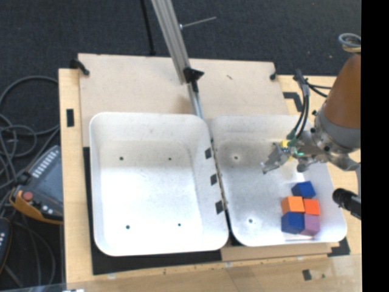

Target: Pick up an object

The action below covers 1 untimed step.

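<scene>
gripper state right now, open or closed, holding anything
gripper: cannot be told whether open or closed; nothing visible in it, hanging over the right bin, apart from the blocks.

A pale wooden bench stands on dark carpeted floor, and a lighter beige board lies flat across its top. On this rest two shallow white plastic bins, side by side with their inner rims touching: the left bin and the right bin. A black mat shows beneath the left bin's front and left edges. A slanted grey aluminium rail rises from the board behind the bins.
</scene>
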Motion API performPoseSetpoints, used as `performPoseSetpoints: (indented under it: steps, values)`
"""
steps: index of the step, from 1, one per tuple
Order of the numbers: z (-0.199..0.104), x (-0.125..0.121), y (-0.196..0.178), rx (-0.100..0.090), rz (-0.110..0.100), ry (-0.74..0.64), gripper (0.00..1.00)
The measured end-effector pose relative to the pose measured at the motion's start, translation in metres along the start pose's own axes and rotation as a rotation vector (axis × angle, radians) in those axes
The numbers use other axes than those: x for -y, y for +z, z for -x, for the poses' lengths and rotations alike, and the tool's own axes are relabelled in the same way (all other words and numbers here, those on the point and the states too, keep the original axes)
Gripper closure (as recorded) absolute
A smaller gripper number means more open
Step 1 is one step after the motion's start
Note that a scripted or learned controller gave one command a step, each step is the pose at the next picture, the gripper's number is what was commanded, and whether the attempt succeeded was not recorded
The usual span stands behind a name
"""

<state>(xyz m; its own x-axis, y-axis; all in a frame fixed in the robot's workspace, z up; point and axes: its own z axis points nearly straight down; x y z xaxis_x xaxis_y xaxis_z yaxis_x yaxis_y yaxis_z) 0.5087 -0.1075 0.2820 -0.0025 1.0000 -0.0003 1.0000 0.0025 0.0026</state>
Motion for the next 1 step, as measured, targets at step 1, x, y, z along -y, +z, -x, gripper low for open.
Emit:
performPoseSetpoints:
  steps: [1]
  values:
    - [0.0978, 0.0035, 0.026, 0.005, -0.002, 0.01, 0.0]
